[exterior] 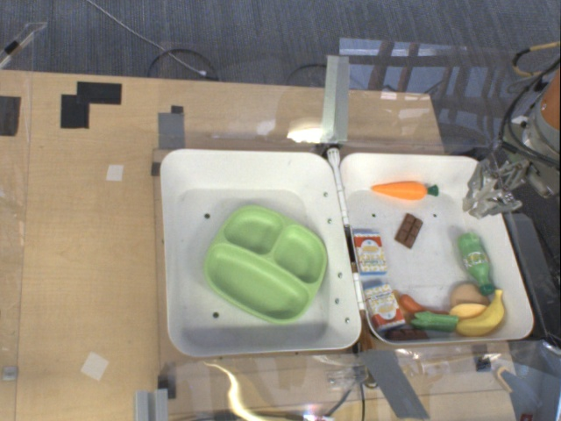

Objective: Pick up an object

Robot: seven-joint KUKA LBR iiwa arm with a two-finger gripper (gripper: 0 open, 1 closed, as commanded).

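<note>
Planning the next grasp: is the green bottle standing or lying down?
Lying down: the green bottle rests on its side on the right bin floor, above the banana.

A single fixed camera looks down at a slant from above the bench, far enough back to take in both white bins: the left bin [254, 169] near centre, the right bin [438, 169] beside it, dark floor beyond them at the top
</note>
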